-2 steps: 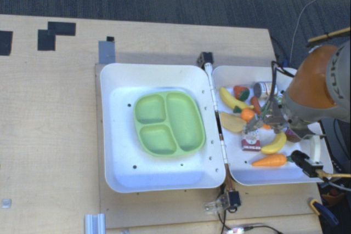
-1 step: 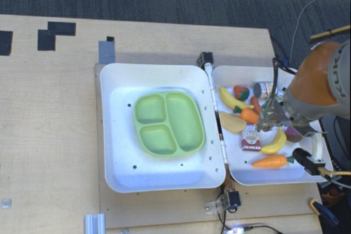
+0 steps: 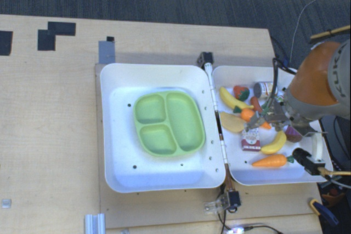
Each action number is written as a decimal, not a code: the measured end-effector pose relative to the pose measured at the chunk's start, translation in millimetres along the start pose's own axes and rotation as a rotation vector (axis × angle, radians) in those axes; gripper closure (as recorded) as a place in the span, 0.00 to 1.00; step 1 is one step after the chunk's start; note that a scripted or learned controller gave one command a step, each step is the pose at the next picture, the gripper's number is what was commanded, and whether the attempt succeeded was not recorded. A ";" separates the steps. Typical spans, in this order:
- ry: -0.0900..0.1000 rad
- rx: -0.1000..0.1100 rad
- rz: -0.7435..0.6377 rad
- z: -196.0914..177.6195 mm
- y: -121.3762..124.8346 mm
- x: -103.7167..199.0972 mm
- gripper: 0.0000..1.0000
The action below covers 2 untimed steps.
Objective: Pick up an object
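The right bin [image 3: 267, 179] holds several toy foods: a yellow banana [image 3: 230, 98], a second banana [image 3: 275, 143], a carrot [image 3: 270, 161], a small red and white box [image 3: 251, 143], an orange piece [image 3: 247, 114], a red piece [image 3: 240, 91], a silver can [image 3: 262, 88] and a purple piece [image 3: 293, 132]. My gripper [image 3: 256, 122] is low inside this bin, over the middle of the pile, just above the red and white box and beside the orange piece. A pale yellow slice [image 3: 231, 123] lies to its left. I see nothing clearly held.
The left bin [image 3: 109, 134] carries a green divided plate [image 3: 167, 123]. A metal rail [image 3: 215, 112] separates the two bins. The grey and orange arm [image 3: 315, 85] crosses the right bin's right side. Black cables and clips sit at the bench's lower right.
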<state>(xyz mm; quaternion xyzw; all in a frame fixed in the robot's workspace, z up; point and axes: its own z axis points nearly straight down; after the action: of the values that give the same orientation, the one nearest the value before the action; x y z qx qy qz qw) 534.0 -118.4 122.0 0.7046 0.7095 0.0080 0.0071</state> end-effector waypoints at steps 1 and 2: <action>0.000 -0.004 -0.002 -10.8 1.8 0.7 1.00; 0.000 -0.004 -0.002 -10.7 1.8 0.7 0.00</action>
<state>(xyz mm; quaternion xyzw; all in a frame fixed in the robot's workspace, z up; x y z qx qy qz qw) 535.6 -117.6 132.7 0.7038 0.7103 0.0094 0.0082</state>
